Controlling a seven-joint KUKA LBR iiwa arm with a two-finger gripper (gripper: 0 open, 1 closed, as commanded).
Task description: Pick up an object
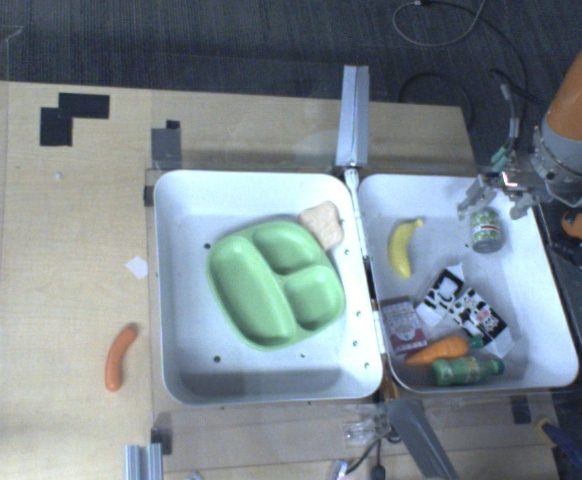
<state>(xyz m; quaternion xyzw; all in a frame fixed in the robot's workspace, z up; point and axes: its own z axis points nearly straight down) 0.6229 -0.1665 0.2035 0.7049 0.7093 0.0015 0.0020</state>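
1. The gripper (494, 200) hangs over the right bin's (561, 298) far right corner, fingers spread, gripping nothing.
2. Directly beneath it stands a small green-labelled can (487, 231), upright, its long axis vertical.
3. Leftward lies a banana (402, 247), lengthwise toward the camera.
4. Nearer the camera lie a black-and-white packet (461, 305), a carrot (438, 349) and a green bottle (467, 370).
5. Far left, the other bin (186, 368) holds a green divided plate (276, 283).

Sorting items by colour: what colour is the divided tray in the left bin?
Light green; the divided tray shows plainly in the camera view.
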